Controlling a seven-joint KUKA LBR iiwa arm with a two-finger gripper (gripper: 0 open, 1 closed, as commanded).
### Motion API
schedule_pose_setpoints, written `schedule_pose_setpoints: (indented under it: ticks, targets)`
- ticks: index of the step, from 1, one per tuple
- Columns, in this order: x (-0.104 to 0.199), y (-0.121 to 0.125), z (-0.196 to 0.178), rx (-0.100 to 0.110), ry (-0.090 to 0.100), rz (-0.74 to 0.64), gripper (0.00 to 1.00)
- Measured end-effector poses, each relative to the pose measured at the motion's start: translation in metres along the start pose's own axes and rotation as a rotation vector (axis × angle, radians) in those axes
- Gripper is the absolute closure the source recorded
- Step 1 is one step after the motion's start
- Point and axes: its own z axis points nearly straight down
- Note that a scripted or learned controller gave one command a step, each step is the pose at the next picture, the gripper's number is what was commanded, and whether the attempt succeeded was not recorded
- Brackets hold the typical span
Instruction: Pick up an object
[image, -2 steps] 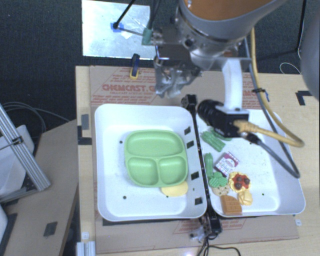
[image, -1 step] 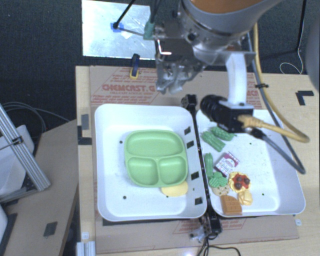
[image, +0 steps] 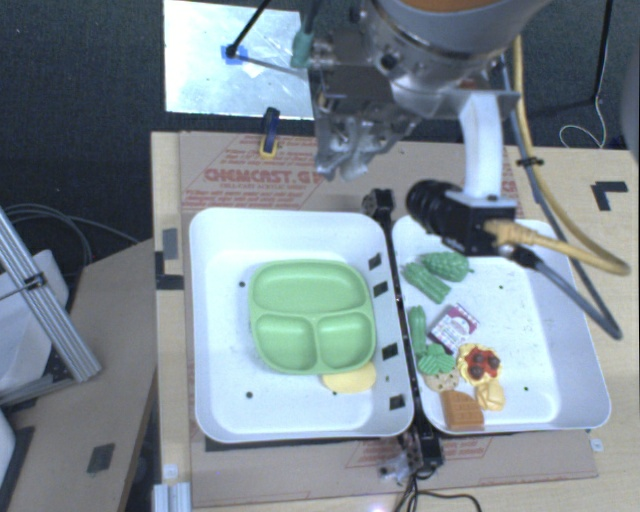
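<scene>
We see no single target marked out, so we start with the candidates: a cluster of small toy foods lying in the right white bin, toward its 9 o'clock side by the divider. Among them are green bean-like pods at the top, a small purple-and-white packet, a red-topped piece and a tan waffle-like square at 6 o'clock. In the left white bin rests a light green three-compartment plastic tray, with a pale yellow flat piece poking out from under its 5 o'clock edge.

The grey arm hangs high at 12 o'clock, beyond the bins' far rims, its metal gripper pointing down over the cardboard. We cannot tell whether the claw is released or clenched; nothing shows between it.
</scene>
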Motion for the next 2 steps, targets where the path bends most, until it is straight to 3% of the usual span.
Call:
schedule_pose_setpoints:
  ticks: [2]
  targets:
    - [0.0,0.001,-0.022,-0.004,0.002,-0.006,1.0]
